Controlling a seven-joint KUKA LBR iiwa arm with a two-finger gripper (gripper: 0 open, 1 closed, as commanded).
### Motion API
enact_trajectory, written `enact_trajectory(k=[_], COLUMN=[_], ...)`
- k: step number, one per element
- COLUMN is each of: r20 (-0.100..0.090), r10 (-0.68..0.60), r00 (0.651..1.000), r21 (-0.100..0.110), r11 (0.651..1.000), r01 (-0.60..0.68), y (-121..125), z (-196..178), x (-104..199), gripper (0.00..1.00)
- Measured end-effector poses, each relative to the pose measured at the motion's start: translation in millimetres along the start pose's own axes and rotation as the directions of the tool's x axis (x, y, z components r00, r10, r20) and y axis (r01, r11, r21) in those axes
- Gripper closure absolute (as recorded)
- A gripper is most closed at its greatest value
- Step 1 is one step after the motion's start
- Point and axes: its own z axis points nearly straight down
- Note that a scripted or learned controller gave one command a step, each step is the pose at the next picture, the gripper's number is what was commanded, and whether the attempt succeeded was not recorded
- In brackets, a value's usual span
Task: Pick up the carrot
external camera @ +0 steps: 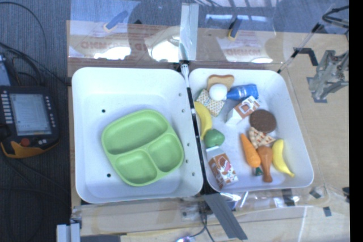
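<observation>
A small red-and-white carton point(222, 170) lies nearest, in the right bin point(295, 122) at its near-left corner; its print is too small to read. Just right of it the carrot point(250, 151) lies slantwise, orange, touching a drumstick-shaped brown piece point(265, 162) and close to a yellow banana point(281, 158). Farther back sit a waffle point(260, 137), a brown round patty point(262, 120), a blue packet point(243, 92), a white egg point(218, 92) and a green lime point(214, 137). The left bin point(91, 93) holds a green divided plate point(143, 146). The gripper point(328, 77) hangs at the far right, outside the bins, well apart from the carrot; whether its fingers are parted cannot be told. Faint red lettering on the cardboard behind the bins is unreadable.
</observation>
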Motion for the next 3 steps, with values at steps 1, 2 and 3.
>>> enact_trajectory(k=[1,2,3], r20=[-0.006,0.000,0.002], r10=[-0.260,-0.454,-0.693], r00=[0.966,0.891,0.721], r21=[-0.006,-0.005,-0.004], r11=[0.966,0.891,0.721], r01=[0.260,0.454,0.693], y=[-38.3,-38.1,-38.2], z=[66.1,46.2,40.2], x=[-13.1,-99.1,-98.8], gripper=[1.00,1.00,1.00])
